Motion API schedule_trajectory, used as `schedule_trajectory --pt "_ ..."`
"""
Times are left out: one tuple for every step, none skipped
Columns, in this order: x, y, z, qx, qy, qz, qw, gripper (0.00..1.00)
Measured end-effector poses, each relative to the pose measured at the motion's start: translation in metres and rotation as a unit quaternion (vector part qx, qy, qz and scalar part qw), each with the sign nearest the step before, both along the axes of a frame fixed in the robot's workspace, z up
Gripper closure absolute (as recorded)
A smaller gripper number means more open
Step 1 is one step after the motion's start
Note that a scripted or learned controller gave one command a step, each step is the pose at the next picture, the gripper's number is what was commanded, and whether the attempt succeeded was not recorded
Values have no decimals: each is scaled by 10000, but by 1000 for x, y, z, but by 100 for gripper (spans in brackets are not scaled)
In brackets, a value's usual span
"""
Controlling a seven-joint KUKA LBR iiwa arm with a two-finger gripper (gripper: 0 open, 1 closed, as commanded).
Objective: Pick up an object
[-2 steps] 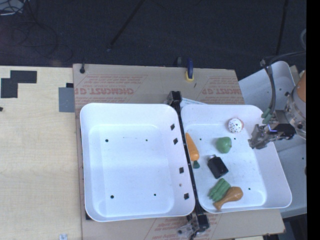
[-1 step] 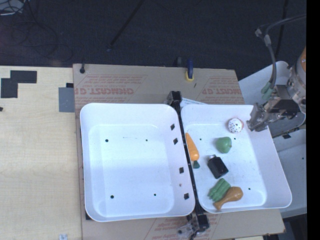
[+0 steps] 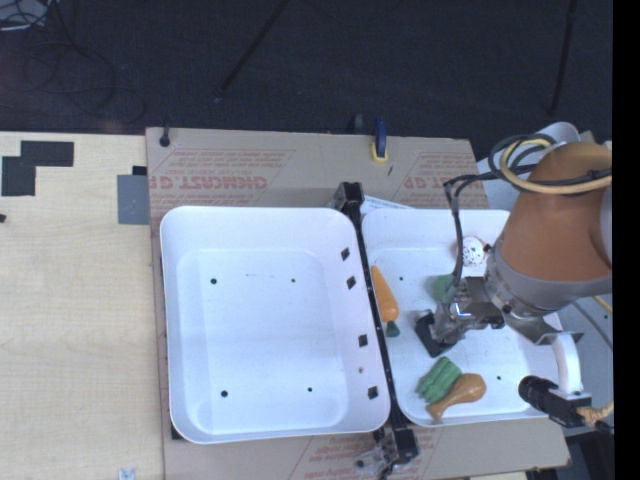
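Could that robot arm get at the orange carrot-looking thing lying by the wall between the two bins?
Probably yes. The carrot lies in the right bin, the same one the gripper is in, with bare floor between them. It sits close to the dividing wall, which could crowd the jaws.

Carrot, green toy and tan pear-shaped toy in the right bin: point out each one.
Carrot [image 3: 383,294], camera view: middle of its orange body.
Green toy [image 3: 438,377], camera view: centre of its ridged top.
Tan pear-shaped toy [image 3: 464,390], camera view: its rounded wide end.
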State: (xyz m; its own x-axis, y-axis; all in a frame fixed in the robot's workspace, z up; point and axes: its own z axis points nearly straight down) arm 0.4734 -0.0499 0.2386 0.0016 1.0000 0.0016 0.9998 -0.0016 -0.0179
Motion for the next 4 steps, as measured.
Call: schedule_trajectory --pt "33 47 201 -4 -171 39 9998 100" --pt "0 47 101 -9 -17 5 10000 100" --pt "51 84 133 -8 -97 26 9999 100" --pt "81 118 211 -3 -124 25 9999 100"
